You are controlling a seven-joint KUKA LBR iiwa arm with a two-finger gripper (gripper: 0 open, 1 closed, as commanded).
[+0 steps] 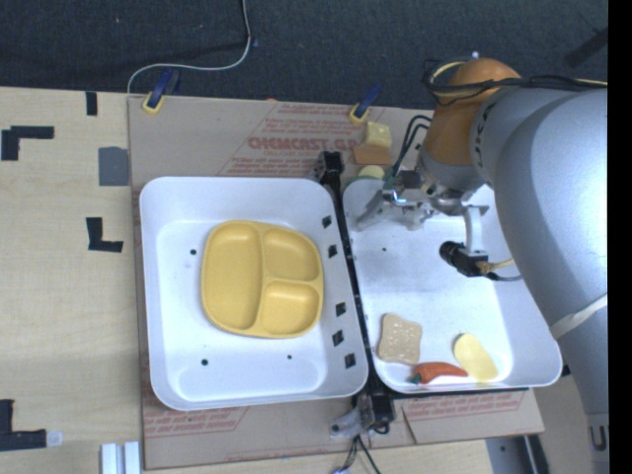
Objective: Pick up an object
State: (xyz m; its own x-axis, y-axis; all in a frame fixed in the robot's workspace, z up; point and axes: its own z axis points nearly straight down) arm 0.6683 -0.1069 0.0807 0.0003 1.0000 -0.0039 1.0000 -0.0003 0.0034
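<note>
Two white bins sit side by side on your bench. The left bin (168, 294) carries a yellow divided plate (262, 277), lying flat near its middle. The right bin (533, 358) has three loose items along its near edge: a tan slice of bread (400, 339), a small orange-red carrot-like piece (439, 371) just beside it, and a pale yellow oval piece (477, 356) touching or nearly touching the carrot's right end.

Your arm comes in from the right, its grey body covering the right bin's far corner, with the orange band (456, 126) above the wrist. The gripper (400, 205) hangs over the far left part of the right bin, well apart from the three items at the near edge. You cannot tell from this slant whether it is released or clenched, and nothing shows in its grasp.

Behind the bins, beyond the far rim, rest a few small blocks (375, 144), tan and yellow, on the cardboard.
</note>
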